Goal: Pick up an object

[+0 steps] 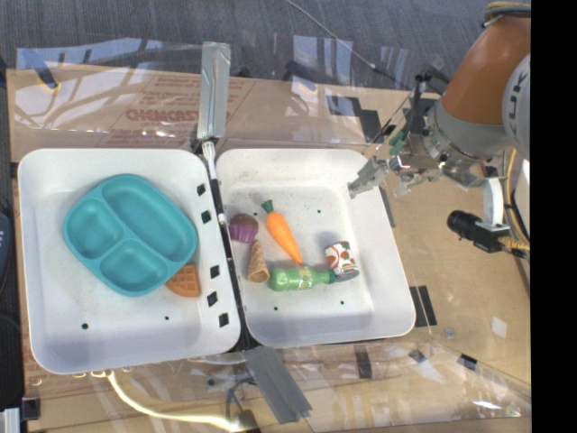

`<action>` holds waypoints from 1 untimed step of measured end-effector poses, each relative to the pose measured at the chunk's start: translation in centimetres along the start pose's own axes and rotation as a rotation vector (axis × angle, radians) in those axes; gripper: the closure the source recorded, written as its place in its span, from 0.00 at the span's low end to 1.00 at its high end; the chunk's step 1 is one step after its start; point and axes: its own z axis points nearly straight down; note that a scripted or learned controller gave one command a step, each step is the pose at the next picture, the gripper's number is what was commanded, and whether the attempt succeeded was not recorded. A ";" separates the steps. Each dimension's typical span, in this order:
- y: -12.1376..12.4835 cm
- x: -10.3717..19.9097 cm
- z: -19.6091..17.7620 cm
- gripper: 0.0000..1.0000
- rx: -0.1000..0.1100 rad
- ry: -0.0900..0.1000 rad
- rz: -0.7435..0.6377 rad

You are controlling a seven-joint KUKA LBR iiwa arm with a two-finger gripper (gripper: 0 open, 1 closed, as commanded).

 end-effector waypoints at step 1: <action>0.4 0.0 10.9 0.00 0.008 0.002 0.075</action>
